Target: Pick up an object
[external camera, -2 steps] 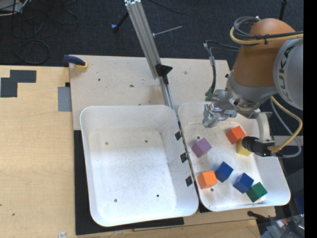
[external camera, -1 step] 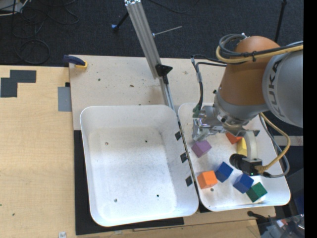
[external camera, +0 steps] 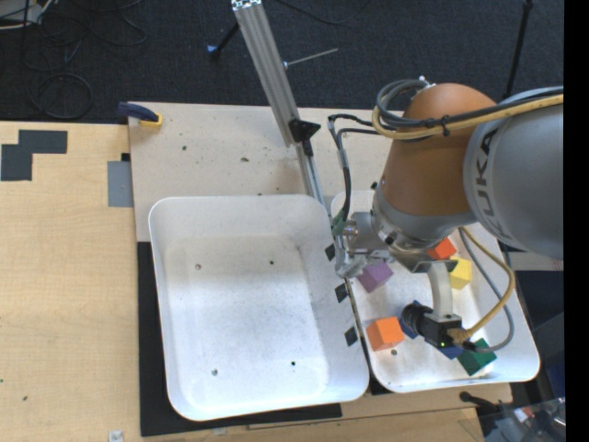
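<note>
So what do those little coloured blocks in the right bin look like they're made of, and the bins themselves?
The orange block, purple block and yellow block look like matte foam or painted wood: flat colour, sharp edges, no glare. I can't tell which. The right bin and left bin look like thin moulded white plastic, with rounded rims and a faint sheen; the left one is scuffed grey.

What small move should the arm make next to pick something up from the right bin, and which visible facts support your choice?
Probably a short descent toward the purple block. The gripper sits at the left edge of the right bin with that block right beside it, nearer than the orange block, yellow block or green block. No block shows between its fingers.
</note>
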`<state>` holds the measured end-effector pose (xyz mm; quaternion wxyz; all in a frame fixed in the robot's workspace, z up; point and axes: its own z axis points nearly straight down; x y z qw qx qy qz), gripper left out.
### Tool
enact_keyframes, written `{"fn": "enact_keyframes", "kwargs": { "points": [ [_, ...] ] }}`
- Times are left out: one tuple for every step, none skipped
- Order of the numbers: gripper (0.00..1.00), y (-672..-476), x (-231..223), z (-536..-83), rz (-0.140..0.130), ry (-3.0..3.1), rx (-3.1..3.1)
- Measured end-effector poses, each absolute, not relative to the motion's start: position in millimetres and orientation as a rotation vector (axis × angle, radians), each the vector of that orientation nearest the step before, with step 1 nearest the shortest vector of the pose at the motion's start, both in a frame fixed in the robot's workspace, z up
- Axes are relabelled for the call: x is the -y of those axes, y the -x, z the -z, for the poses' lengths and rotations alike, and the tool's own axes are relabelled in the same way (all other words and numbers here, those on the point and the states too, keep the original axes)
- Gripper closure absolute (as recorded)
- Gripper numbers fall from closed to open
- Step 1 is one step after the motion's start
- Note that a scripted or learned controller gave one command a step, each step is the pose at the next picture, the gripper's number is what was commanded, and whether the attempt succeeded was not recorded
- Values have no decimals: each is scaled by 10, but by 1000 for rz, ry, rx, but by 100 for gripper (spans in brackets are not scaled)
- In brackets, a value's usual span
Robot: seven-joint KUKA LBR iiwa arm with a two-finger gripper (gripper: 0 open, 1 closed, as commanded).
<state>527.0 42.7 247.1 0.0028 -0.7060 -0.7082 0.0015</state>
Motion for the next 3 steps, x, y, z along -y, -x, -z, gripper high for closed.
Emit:
{"fn": "enact_keyframes", "kwargs": {
  "points": [
    [100, -4973, -862, -2418, -6, 2213, 2222],
    [100, -5003, -979, -2381, -5, 2218, 2220],
    [0, -5006, -964, -2384, -4, 2224, 2216]
  ]
}}
